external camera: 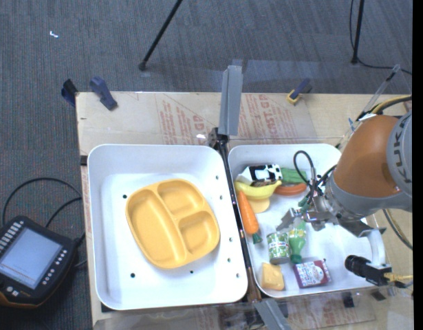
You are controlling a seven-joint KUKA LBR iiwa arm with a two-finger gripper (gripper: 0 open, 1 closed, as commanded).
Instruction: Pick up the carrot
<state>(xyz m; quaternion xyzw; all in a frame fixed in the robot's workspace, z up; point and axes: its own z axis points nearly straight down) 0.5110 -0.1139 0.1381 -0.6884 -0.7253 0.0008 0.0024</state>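
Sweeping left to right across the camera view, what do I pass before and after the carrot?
Black screen unit → yellow divided plate → carrot → yellow wedge → red packet. Things that overlap these in the sweep are left out.

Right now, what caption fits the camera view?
Gripper over right bin, near the carrot; yellow divided plate in left bin.
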